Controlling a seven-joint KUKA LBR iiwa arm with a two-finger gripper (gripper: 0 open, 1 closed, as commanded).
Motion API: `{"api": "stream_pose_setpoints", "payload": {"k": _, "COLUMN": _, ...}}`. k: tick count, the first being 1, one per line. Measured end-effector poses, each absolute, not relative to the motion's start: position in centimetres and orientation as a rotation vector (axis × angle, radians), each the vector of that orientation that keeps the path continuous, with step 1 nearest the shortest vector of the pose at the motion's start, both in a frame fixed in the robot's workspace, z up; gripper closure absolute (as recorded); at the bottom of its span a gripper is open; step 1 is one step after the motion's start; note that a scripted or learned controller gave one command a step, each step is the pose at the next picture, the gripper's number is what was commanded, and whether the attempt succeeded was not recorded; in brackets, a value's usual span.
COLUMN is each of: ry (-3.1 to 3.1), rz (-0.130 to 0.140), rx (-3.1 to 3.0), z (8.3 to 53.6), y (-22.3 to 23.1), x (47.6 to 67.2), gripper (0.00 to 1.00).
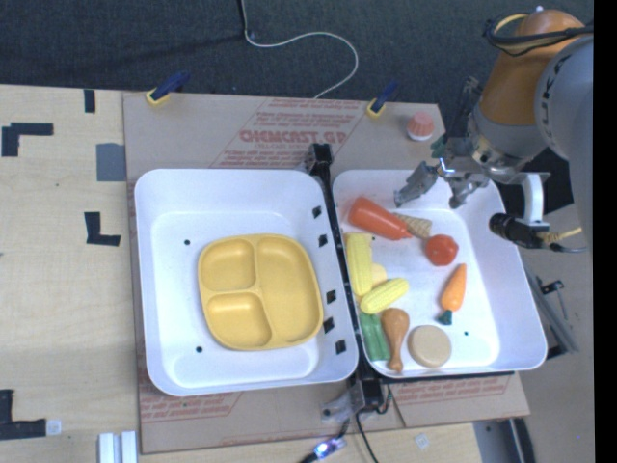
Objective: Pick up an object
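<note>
Drumstick (395, 330) and cookie (430, 346) sit crowded at near edge. Gripper (436, 187) fingers spread, nothing held, above red pepper (377, 219); packed toys risk deflected grasp.

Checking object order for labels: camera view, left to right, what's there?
Yellow divided plate → corn cob → large carrot → tomato → small carrot → gripper sits above the right bin's far edge.

A light wooden tabletop (58, 287) with black tape marks (27, 137) carries a sheet of brown cardboard (280, 133) held by blue and yellow clamps (166, 87), while behind it lies dark blue carpet (116, 17) crossed by a thin white cable (308, 39).
</note>
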State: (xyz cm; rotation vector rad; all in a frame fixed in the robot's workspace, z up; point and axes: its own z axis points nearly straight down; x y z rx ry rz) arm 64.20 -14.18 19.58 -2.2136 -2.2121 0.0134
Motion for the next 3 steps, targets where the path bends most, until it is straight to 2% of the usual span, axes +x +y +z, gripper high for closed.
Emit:
{"api": "stream_pose_setpoints", "payload": {"k": 1, "ry": -2.222, "rz": 0.002, "rx": -2.218, "z": 20.4, "y": -14.2, "x": 64.5, "gripper": 0.00}}
{"api": "stream_pose_setpoints", "payload": {"k": 3, "ry": -2.222, "rz": 0.011, "rx": -2.211, "z": 8.9, "y": -13.6, "x": 64.6, "gripper": 0.00}}
